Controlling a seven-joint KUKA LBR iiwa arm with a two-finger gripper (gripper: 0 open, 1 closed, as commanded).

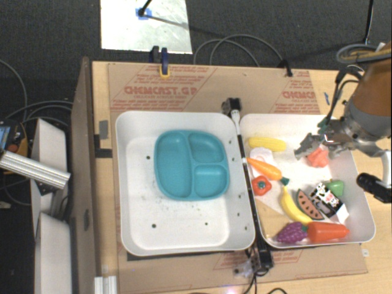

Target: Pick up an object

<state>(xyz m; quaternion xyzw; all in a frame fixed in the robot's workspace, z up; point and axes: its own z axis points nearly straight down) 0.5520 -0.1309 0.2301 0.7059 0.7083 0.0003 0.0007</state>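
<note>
Salmon-pink lumpy toy [318, 158] beneath claw [313, 144].

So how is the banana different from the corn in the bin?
The banana is curved, while the corn is almost straight. The banana lies near the middle of the right bin, touching the watermelon slice; the corn lies alone by the bin's far edge. The banana runs slantwise, the corn sideways. Both are yellow toy foods.
</note>
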